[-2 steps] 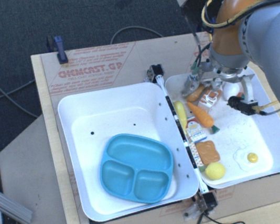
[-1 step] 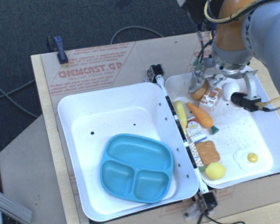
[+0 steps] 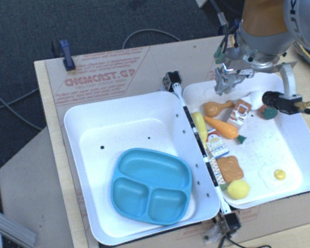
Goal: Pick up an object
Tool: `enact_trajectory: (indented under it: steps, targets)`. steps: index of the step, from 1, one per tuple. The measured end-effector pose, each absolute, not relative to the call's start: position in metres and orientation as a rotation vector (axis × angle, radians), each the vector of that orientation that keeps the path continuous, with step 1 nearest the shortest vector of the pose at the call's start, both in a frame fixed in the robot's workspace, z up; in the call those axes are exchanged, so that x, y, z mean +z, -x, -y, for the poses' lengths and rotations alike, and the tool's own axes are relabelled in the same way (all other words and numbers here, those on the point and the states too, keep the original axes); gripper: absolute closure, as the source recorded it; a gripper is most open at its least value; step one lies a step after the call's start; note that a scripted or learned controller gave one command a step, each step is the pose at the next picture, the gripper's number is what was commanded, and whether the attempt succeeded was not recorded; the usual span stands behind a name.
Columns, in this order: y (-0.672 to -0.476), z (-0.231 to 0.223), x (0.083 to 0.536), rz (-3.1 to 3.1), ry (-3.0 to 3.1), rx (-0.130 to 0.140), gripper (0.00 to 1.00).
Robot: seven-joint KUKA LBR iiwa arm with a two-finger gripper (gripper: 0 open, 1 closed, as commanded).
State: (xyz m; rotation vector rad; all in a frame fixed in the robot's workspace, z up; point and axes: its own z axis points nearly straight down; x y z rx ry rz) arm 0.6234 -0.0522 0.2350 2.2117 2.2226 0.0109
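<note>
My gripper [image 3: 226, 84] hangs over the far left part of the right bin [image 3: 300, 149], just above a tan drumstick-shaped piece [image 3: 217, 107]. Nothing shows in its grasp. Below the drumstick piece lie an orange carrot [image 3: 222, 127] and a red and white carton [image 3: 240, 113]. A yellow banana-like piece [image 3: 200, 126] rests against the bin's left wall. Nearer the front are a small printed packet [image 3: 217, 149], a brown toast slice [image 3: 230, 168], a yellow lemon [image 3: 238, 189] and a fried egg [image 3: 278, 174].
The left bin [image 3: 85, 126] holds a blue divided plate [image 3: 150, 186]. A small red and green piece [image 3: 269, 112] lies on the right side of the right bin. The arm's grey and orange body fills the upper right.
</note>
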Motion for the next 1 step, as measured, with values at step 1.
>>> enact_trajectory:
  steps: [1]
  targets:
    - [-0.6228,0.0550,0.2266,-2.223,-2.221,-0.002,0.00]
